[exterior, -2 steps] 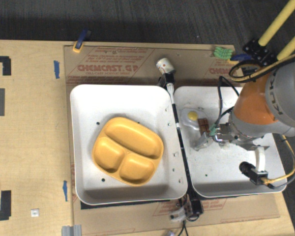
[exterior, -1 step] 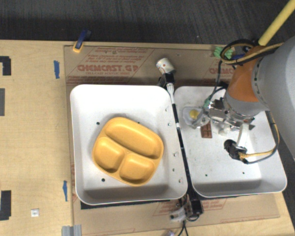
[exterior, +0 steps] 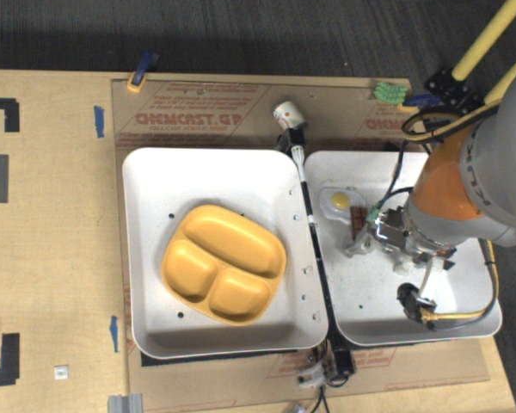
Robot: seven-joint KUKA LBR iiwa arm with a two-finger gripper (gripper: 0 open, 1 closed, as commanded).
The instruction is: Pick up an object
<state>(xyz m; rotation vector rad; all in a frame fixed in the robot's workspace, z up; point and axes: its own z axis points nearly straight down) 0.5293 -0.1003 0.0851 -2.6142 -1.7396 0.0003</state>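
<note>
A: Item one, left bin [exterior: 146, 231]?

B: One yellow divided plate [exterior: 224, 263], three compartments, lying tilted near the middle.

A: Item two, right bin [exterior: 464, 329]?

B: One small clear packet with a yellow spot [exterior: 339, 202], near the bin's upper-left corner. The gripper [exterior: 361, 235] sits just below it, low over the bin floor.

A: Gripper holding anything?

B: Cannot tell whether it is apart or closed (too small and cluttered). Nothing visibly held.

A: Arm?

B: Grey, orange band [exterior: 443, 192], reaching in from the right.
</note>
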